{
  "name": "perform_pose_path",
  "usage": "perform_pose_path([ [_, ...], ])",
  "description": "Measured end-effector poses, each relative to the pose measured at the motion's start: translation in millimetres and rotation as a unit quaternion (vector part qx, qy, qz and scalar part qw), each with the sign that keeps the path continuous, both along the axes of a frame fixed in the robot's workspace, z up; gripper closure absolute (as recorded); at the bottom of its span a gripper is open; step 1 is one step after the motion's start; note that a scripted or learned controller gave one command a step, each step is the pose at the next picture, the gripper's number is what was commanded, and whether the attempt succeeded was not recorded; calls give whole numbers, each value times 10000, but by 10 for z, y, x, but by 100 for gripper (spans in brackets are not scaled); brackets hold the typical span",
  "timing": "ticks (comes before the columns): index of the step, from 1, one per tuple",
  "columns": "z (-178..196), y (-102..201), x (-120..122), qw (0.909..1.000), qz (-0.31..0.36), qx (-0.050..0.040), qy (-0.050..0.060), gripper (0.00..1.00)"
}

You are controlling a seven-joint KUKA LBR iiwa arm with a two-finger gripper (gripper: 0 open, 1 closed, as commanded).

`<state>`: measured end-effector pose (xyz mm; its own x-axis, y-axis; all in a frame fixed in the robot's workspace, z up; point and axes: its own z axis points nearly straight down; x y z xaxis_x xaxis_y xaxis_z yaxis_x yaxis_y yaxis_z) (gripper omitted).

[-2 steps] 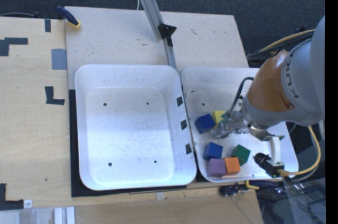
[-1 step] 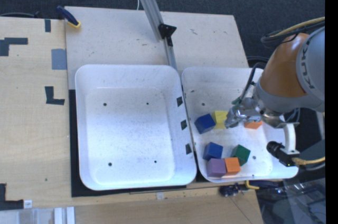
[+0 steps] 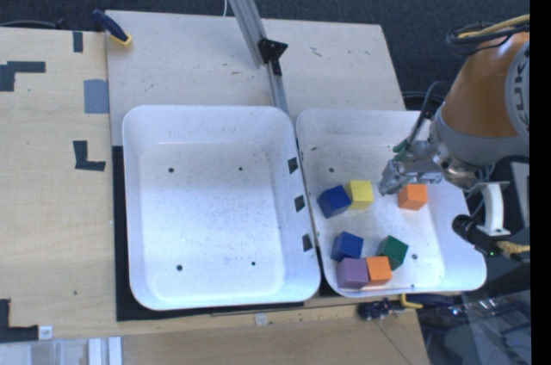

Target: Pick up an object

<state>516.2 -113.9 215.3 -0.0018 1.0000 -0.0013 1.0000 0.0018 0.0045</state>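
Currently the pincer (image 3: 398, 180) is seen low in the right bin (image 3: 318, 131), just left of the orange cube (image 3: 413, 196). Whether it is spread or pressed together cannot be told; nothing is seen held in it.

Six more cubes are seen in that bin: yellow (image 3: 362, 193) touching blue (image 3: 334, 201) near the middle, then a second blue (image 3: 348, 245), green (image 3: 393, 251), purple (image 3: 352, 272) and a second orange (image 3: 379, 269) clustered toward the near wall. The left bin (image 3: 138, 131) sits alongside on the table (image 3: 198, 53).

The orange cube beside the pincer is judged the easiest target, since it stands apart from the rest. It is expected to be light, rigid and not fragile, though probably smooth-faced. A grip across two opposite flat faces is advised, squared up so it is not twisted out.
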Motion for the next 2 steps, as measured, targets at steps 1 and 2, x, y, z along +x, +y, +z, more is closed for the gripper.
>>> perform_pose_path([
  [1, 123, 556, 81, 10000, 27, 15, 21, 100],
  [2, 194, 1151, 182, 10000, 30, 19, 28, 100],
])
